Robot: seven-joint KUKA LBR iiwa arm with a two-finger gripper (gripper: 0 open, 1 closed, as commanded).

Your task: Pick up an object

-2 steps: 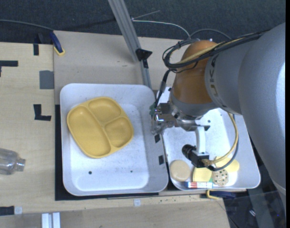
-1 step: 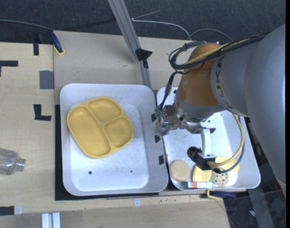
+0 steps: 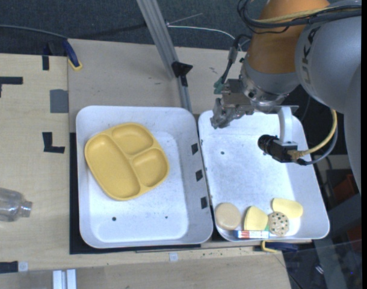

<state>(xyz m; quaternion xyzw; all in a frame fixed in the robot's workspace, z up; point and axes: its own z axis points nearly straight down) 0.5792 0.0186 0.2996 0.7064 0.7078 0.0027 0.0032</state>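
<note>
Right bin (image 3: 231, 167) – 4 food pcs (image 3: 255, 218); left bin (image 3: 189, 221) – 1 yellow tray (image 3: 126, 159); claw (image 3: 222, 118) grip state unclear

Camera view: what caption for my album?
Robot tool hovers over right bin; yellow tray sits in left bin.

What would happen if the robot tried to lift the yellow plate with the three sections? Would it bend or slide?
The yellow plate looks like stiff moulded plastic, so it probably wouldn't flop. It lies flat and wide in the left bin, so it seems unlikely to roll or tip, though a push might slide it. Its low rim may be hard for the gripper to pinch, so it could slip.
</note>
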